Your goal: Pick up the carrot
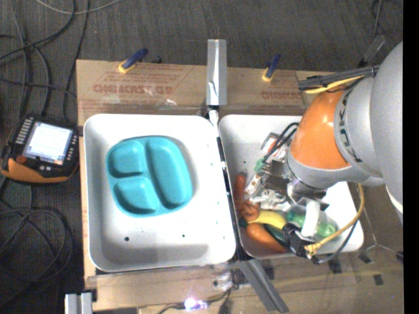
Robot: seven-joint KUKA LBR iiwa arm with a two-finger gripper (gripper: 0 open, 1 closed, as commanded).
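You have the arm [340,136] hunched over the right bin [243,128], its gripper [278,188] buried (whether spread or holding anything, I cannot tell), while the carrot [241,187] lies just left, long axis along the bin's left wall.

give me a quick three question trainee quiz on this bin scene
1. True or false: the blue three-compartment plastic tray lies in the left white bin.
2. Which bin holds the yellow banana? A) left B) right
3. Fill in: the grey arm with the orange band reaches over the ____ white bin.

Key: 1 true. 2 B, it lies among orange pieces at that bin's near left, beside the end effector. 3 right.
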